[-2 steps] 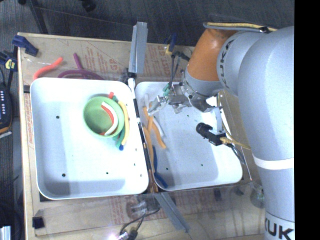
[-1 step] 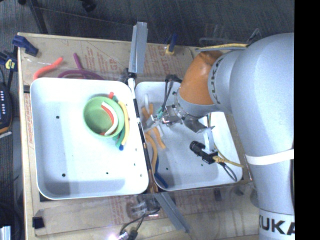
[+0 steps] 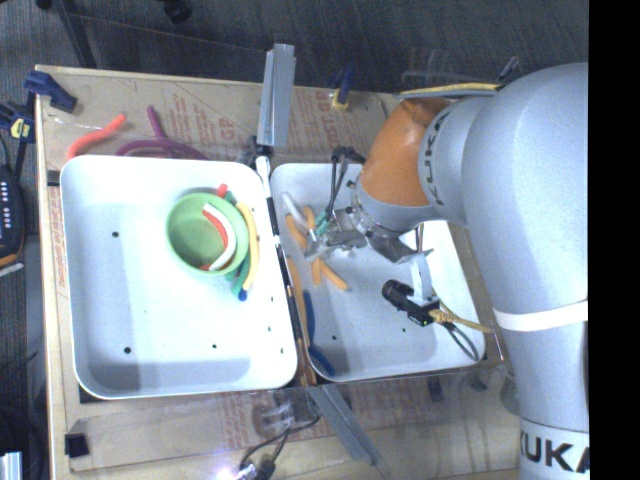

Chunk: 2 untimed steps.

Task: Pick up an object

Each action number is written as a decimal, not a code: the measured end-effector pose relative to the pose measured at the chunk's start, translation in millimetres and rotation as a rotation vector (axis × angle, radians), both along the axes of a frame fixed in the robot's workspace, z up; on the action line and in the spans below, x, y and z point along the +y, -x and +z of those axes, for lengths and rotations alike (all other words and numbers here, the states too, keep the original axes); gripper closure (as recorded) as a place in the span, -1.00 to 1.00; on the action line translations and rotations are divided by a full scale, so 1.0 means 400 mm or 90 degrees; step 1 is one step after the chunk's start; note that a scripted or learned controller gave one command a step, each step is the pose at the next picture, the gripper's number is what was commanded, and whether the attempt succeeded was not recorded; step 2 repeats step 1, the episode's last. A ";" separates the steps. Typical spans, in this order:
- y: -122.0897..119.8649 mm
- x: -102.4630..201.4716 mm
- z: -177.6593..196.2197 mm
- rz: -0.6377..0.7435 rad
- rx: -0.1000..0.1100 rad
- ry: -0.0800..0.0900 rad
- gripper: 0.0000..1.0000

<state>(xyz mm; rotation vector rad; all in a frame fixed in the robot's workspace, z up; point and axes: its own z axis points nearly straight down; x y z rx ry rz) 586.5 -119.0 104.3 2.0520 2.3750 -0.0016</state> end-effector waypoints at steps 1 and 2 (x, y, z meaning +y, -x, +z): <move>-0.122 0.112 0.220 0.086 0.002 -0.002 1.00; -0.122 0.112 0.220 0.086 0.002 -0.002 1.00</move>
